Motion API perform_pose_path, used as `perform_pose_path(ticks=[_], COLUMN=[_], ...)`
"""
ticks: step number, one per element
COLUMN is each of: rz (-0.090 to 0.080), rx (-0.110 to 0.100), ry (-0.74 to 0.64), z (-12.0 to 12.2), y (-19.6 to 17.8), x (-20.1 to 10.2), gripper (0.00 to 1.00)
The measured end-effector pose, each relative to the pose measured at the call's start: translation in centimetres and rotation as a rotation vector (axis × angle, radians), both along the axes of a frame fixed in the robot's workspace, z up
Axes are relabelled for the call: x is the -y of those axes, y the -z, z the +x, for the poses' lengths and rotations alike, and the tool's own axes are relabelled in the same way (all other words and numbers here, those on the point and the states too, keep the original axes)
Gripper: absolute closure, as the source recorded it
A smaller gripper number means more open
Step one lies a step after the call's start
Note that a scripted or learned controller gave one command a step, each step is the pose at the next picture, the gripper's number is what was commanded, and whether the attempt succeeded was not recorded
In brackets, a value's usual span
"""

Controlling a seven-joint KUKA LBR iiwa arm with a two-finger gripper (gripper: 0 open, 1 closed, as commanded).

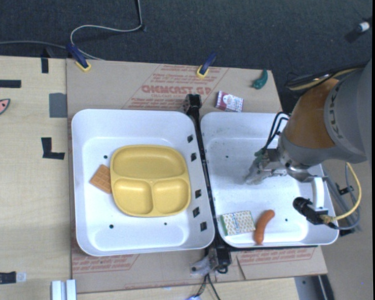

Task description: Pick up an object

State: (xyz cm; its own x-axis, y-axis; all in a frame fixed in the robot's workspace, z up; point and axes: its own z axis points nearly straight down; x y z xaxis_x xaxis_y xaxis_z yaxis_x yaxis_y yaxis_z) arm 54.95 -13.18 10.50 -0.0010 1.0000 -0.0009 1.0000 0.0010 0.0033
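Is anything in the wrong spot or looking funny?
A brown cracker in the left bin is partly tucked under the yellow plate, poking out at a slant. A small packet lies outside the bins on the cardboard.

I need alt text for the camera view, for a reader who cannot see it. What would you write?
A grey robot arm lowers its claw into the right white bin, which holds a sausage and a small patterned card near its front edge. The left white bin holds a yellow divided plate lying partly over a cracker.
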Motion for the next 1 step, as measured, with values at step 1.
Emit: perform_pose_path(ticks=[1], rz=[0.002], rx=[-0.001], ry=[-0.001], z=[0.01], y=[-0.91], x=[-0.1], gripper=[1.0])
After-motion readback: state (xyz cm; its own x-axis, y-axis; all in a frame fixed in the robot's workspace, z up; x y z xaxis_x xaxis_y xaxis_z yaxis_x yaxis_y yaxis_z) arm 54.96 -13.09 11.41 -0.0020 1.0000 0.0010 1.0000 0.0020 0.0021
